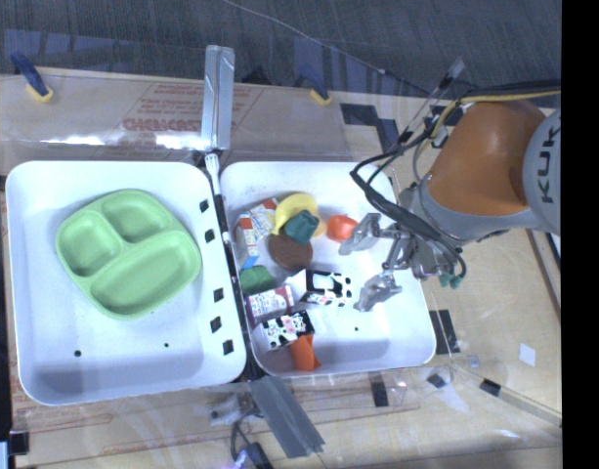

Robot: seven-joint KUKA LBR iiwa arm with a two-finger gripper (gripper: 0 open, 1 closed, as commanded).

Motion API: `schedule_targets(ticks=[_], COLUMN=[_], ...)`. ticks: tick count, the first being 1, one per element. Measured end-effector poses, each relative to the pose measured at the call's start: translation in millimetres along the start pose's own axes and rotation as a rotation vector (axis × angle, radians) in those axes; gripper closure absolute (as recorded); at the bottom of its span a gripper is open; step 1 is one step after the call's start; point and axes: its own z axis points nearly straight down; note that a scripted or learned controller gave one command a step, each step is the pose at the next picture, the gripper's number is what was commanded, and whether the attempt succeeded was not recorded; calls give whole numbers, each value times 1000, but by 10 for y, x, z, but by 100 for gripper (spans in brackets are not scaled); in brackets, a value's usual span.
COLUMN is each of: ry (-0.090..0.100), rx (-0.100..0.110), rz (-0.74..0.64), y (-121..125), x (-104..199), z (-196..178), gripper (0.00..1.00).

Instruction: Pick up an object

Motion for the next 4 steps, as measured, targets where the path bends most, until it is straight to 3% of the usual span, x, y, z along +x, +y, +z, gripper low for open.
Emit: schedule_targets(ticks=[1,2,3,4], ry=[8,15,-3,-11], rx=[-3,3,-1,4], rz=[-9,17,-33,-4], y=[-290,191,766,136], x=[-979,-1361,-1344,-1409], z=[949,1085,1087,268], gripper=[0,0,0,0])
